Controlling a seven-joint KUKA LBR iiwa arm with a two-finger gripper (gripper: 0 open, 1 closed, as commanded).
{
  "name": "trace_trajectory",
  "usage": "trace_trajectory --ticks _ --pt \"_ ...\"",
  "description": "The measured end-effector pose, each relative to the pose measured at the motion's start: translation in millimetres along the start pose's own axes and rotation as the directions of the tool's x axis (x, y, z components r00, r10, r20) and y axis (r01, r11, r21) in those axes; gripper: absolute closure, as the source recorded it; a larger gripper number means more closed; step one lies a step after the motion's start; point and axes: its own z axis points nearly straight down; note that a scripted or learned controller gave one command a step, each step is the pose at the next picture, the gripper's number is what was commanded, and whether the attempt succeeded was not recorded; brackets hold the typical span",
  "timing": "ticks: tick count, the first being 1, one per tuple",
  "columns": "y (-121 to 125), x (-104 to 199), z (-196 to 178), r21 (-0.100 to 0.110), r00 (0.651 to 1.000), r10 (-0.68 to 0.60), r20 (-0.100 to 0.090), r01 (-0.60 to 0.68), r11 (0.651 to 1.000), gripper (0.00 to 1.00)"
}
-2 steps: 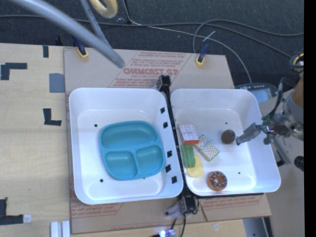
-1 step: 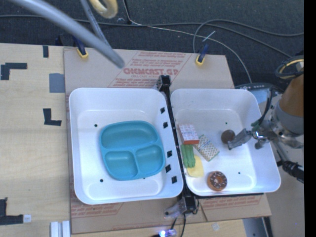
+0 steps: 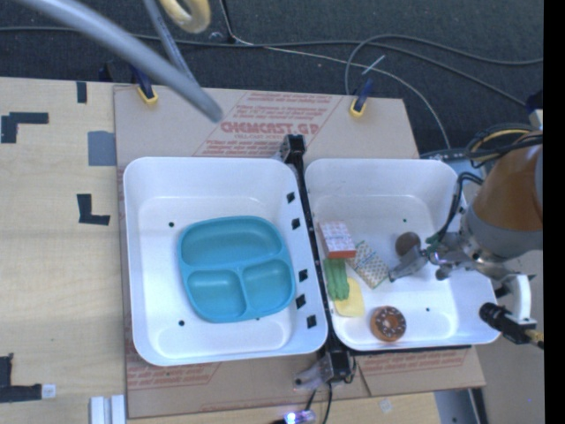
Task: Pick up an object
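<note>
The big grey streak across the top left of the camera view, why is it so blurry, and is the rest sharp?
In the camera view, the grey streak looks out of focus, probably because it sits close to the lens. The blue tray and doughnut are fairly sharp. The white bins glare brightly.

Grey arm [image 3: 505, 237] with orange band, dark cables, metallic end effector [image 3: 408, 259].

A robotics lab: two white bins [image 3: 141, 237] clamped onto cardboard [image 3: 265, 122], loose cables [image 3: 397, 51] at upper right, tape marks [image 3: 26, 126] at left.
</note>
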Motion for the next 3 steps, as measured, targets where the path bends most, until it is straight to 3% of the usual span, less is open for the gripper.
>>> trace_trajectory --ticks 1,2,3 --pt "1 0 43 -0.006 1.0 0.001 0.001 -0.001 1.0 0.0" --pt "2 -1 32 -0.012 1.0 0.0 0.006 0.0 1.0 1.0" --pt "11 -4 -26 -0.009 1.0 0.0 0.003 0.0 1.0 1.0"
